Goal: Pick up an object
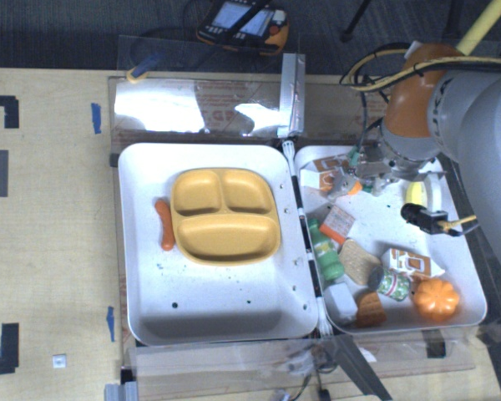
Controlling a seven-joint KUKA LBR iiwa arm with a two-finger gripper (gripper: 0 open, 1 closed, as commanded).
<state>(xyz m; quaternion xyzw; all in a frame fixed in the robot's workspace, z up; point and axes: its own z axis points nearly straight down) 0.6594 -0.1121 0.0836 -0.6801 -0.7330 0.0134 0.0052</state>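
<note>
Pincer (361,172) low in my right white bin's (472,261) far corner, over small orange-and-white packets (334,174) — grip state I cannot tell, nothing visibly held. Round orange pumpkin toy (436,297) sits near — pick, I judge, not yet done.

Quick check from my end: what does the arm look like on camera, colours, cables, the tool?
The arm is a bulky, rounded grey body with an orange band above the wrist. Yellow and dark cables loop beside that band. The tool is a small, dark metallic assembly, too blurred for finer detail.
</note>
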